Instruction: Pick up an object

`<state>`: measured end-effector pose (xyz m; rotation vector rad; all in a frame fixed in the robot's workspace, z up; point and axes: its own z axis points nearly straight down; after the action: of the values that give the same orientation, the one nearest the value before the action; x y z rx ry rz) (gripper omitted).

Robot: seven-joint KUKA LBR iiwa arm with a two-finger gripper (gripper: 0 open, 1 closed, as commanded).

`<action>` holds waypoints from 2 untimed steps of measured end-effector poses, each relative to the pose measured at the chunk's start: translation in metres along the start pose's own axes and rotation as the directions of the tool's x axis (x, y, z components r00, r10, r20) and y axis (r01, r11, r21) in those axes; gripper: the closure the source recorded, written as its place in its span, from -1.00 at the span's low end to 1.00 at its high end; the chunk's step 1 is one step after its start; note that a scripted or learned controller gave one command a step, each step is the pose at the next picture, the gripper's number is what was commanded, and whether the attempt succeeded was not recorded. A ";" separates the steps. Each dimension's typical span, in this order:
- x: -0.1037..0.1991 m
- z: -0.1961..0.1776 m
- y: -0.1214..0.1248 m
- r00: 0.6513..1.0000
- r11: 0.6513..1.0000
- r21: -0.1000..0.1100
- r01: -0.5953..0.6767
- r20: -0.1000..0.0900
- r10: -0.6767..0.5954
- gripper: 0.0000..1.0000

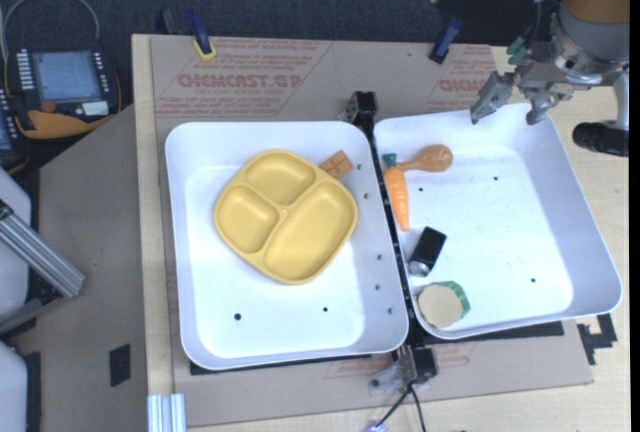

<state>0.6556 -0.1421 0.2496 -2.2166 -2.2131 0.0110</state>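
Two white bins sit side by side on the bench. The left bin (200, 320) holds a yellow divided plate (286, 216) with a small brown block (337, 163) touching its far edge. The right bin (540, 250) holds four small things along its left wall: a wooden pear (428, 158), a toy carrot (398, 197), a black block (428, 248) and a round tan disc with a green rim (441, 304). The gripper (510, 105) hangs over the far edge of the right bin, fingers spread wide, holding nothing. The things lie tight against the wall, so I think a finger could bump the wall or push a toy away.
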 end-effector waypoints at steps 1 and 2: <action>0.000 -0.006 0.002 1.000 1.000 -0.011 0.002 0.002 -0.002 -1.00; -0.004 0.039 0.010 1.000 1.000 -0.010 0.002 0.001 -0.002 -1.00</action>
<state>0.6648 -0.1462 0.2109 -2.2198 -2.2208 0.0019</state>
